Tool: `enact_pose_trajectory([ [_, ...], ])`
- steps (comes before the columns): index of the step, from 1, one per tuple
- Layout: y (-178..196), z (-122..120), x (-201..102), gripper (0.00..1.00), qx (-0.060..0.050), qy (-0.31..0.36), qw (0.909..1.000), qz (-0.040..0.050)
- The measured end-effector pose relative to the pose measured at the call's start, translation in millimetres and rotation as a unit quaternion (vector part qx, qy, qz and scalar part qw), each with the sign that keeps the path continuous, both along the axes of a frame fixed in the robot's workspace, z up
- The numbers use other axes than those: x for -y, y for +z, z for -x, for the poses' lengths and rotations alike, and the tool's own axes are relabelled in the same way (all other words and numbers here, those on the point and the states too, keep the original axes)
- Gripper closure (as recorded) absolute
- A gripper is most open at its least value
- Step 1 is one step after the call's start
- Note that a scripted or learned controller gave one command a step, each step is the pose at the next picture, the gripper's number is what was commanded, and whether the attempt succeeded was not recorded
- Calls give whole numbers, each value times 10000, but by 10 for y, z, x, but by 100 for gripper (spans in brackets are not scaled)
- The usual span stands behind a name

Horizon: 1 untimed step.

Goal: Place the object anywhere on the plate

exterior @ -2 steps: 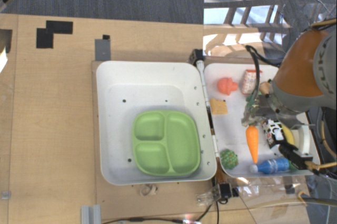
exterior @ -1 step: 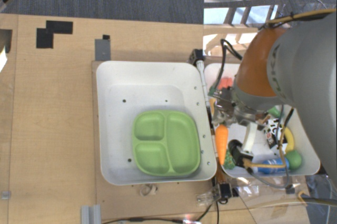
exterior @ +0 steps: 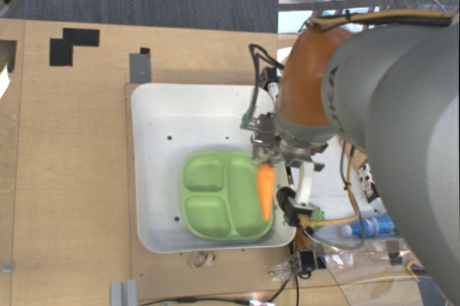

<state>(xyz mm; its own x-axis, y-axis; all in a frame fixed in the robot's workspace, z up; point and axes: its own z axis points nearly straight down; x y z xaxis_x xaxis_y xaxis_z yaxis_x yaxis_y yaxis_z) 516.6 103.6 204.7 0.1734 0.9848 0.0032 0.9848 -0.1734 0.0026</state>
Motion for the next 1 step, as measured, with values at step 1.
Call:
enact_pose_trajectory([
  [1, -2, -4, 34, 0, -2, -25, 10000, 13],
])
